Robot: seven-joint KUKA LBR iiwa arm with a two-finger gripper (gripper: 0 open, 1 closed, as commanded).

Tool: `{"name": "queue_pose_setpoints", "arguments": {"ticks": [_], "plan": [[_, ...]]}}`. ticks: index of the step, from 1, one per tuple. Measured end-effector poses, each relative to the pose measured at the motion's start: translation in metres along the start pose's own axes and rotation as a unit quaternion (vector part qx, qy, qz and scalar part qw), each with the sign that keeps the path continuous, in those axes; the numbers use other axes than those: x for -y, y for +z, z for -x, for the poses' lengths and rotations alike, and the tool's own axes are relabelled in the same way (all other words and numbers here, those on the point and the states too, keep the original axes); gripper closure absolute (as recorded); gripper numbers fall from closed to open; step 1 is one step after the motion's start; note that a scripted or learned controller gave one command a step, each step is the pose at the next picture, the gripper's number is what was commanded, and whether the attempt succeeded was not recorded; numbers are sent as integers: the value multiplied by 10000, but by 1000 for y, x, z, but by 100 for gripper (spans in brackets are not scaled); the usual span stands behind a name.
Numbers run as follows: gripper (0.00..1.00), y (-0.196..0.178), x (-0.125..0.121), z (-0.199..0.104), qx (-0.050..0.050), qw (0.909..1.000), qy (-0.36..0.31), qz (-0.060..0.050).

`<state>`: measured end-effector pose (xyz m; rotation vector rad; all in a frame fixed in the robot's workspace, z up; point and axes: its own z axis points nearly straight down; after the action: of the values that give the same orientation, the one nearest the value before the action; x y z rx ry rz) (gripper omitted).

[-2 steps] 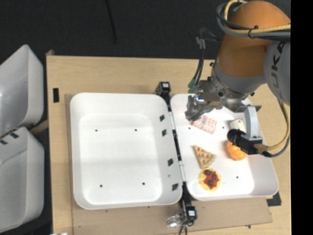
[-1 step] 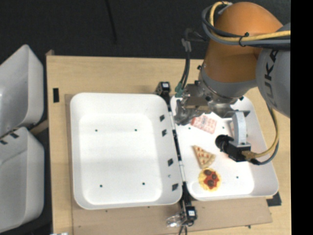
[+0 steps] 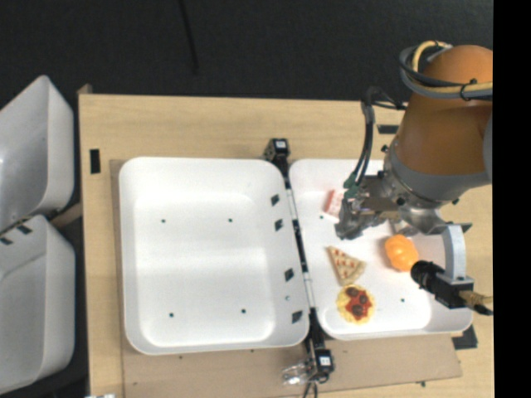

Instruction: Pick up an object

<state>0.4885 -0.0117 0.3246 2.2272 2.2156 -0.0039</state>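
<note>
orange band, grey wrist, dark cables

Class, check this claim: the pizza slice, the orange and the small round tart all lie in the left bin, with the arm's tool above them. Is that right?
Not quite. In the camera view, the pizza slice, orange and tart lie in the right bin, not the left bin. The tool is above them.
</note>
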Motion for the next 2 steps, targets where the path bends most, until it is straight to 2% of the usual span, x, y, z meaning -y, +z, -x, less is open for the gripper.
{"name": "queue_pose_setpoints", "arguments": {"ticks": [1,2], "plan": [[100,65,0,97,7,10000,24,-14],[100,27,-27,31,-11,10000,-64,32]]}}
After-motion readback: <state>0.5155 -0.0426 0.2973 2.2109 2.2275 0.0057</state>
